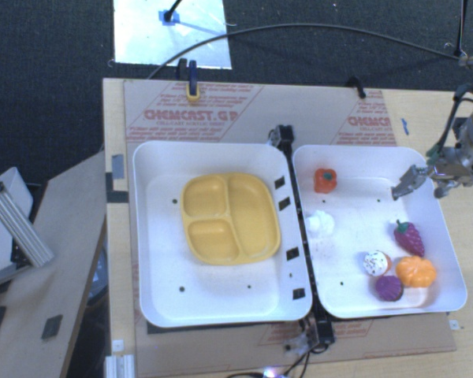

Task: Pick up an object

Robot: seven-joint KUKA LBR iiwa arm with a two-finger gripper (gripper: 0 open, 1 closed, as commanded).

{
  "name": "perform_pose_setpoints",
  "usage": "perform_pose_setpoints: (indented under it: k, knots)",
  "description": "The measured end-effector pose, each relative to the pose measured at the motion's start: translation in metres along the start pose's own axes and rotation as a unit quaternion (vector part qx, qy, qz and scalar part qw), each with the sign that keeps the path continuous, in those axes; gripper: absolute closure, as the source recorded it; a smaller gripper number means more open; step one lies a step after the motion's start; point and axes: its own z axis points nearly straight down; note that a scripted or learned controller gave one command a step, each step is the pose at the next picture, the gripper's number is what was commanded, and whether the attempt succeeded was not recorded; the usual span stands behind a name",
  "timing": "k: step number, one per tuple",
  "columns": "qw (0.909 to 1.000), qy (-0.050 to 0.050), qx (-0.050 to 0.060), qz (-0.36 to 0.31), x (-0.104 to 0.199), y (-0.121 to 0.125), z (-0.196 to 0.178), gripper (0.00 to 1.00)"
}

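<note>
Purple and oblong, the grape bunch lies in the right bin, just nearer than my jaws and slightly left of my wrist, its long axis running far-left to near-right. Whether my jaws are parted I cannot tell; nothing sits between them.

I see a yellow divided plate in the bin well left of the gripper, cardboard sheet beneath.
</note>
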Motion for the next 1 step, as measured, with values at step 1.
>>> perform_pose_setpoints:
  k: [1]
  knots:
    - [1.0, -0.001, -0.006, -0.002, 0.0007, 0.0026, -0.0072, 0.0]
